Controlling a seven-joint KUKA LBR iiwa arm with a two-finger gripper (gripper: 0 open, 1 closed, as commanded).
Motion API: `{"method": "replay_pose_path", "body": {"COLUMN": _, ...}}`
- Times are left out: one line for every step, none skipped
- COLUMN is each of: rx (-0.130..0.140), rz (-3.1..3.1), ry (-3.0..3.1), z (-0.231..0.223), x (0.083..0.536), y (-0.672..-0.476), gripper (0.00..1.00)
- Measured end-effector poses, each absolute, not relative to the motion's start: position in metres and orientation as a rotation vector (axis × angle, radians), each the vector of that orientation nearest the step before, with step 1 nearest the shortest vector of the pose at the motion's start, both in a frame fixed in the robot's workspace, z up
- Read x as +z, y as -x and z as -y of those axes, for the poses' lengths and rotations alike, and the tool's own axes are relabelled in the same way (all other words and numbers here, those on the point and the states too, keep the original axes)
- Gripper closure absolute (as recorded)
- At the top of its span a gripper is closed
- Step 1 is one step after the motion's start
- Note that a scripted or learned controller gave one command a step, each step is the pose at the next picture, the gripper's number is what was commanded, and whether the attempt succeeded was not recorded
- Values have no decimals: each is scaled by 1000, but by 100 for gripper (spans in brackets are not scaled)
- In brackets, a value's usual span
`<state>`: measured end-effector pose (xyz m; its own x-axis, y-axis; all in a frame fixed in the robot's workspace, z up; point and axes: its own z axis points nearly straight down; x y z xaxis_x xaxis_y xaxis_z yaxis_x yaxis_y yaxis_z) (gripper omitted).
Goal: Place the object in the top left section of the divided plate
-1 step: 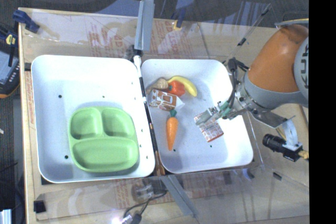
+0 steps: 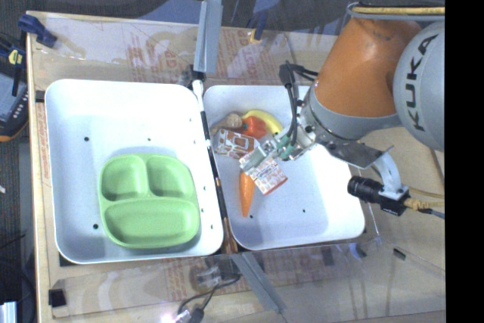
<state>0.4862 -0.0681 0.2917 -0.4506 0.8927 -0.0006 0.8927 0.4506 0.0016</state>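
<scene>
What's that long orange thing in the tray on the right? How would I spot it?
Look at the right-hand white bin, beside the one holding the green divided plate. Near its left wall lies a carrot, pointing toward the front edge. It is the one slim, tapered orange piece, just below the printed packets.

One camera sits high above the bench (image 2: 113,280) and looks down at a slant. It sees both white bins: the left bin (image 2: 68,163) and the right bin (image 2: 333,215). The far edge of the bench is at the top. The arm (image 2: 378,64) comes in big from the right.
</scene>
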Motion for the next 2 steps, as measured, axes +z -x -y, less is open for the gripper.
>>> {"method": "replay_pose_path", "body": {"rx": -2, "rz": -2717, "ry": -1578, "z": 4, "x": 265, "y": -522, "gripper": 100}}
{"method": "replay_pose_path", "body": {"rx": -5, "rz": -2722, "ry": -1575, "z": -80, "x": 190, "y": -491, "gripper": 100}}
